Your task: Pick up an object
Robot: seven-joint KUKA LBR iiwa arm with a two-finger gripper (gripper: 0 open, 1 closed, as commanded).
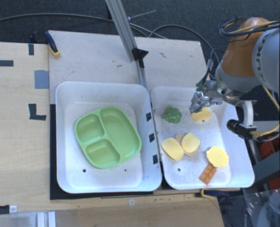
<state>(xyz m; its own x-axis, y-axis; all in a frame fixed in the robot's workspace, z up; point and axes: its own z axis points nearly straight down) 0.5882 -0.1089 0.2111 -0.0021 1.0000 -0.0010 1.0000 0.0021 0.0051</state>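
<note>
My gripper [198,108] hangs low over the back right of the right bin [234,174], right above a small yellow piece [202,115] that sits just under its tip. A green leafy piece [171,114] lies to its left. Nearer the front lie a yellow oval [172,149], a yellow rounded piece [191,143], another yellow piece [217,157] and a brown waffle-like block [207,173]. Whether the small yellow piece is between the fingers cannot be made out.
The left bin [64,126] holds a green divided plate [108,136]. A grey metal post [123,25] slants from the top down to the bins' shared wall. Cables run along the bench's back edge.
</note>
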